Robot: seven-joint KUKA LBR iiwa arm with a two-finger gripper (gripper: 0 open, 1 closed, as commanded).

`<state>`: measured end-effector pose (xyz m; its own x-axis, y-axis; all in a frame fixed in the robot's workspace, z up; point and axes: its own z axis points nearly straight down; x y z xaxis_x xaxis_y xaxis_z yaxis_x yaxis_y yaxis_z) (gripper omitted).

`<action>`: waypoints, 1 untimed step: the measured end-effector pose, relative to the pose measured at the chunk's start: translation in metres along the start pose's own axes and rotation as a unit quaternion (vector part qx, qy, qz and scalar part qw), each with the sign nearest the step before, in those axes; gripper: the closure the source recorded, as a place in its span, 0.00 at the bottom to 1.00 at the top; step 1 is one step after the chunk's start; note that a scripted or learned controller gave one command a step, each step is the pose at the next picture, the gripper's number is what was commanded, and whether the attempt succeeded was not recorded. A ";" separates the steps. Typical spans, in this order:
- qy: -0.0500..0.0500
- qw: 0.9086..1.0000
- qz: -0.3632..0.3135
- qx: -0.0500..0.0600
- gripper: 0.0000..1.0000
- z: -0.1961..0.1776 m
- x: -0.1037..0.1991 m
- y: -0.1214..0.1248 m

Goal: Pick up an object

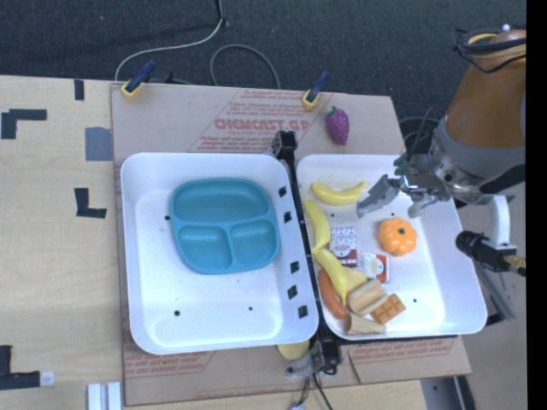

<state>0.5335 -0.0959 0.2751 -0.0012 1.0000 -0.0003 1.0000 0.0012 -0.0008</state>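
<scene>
The right bin (444, 301) holds several toy foods. An orange pumpkin (397, 237) lies at mid-right and a yellow banana (338, 193) near the back left. A second banana (318, 223) lies along the left wall, with a small red-and-white carton (344, 241) beside it. My gripper (390, 209) hangs over the back of this bin, between the banana and the pumpkin and just above the pumpkin. It is open, with nothing between its fingers.
A blue divided plate (226, 226) sits in the left bin (145, 314). Another banana (342, 275), a carrot (332, 296), bread pieces (367, 296) and a waffle (390, 307) crowd the right bin's front. Purple grapes (338, 125) lie on the cardboard behind the bins.
</scene>
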 end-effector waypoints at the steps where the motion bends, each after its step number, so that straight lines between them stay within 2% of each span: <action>1: -0.001 1.000 0.002 0.000 0.00 0.061 -0.082 0.051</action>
<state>0.5845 -0.1776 0.2138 0.0038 1.0000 -0.0032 1.0000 -0.0038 -0.0011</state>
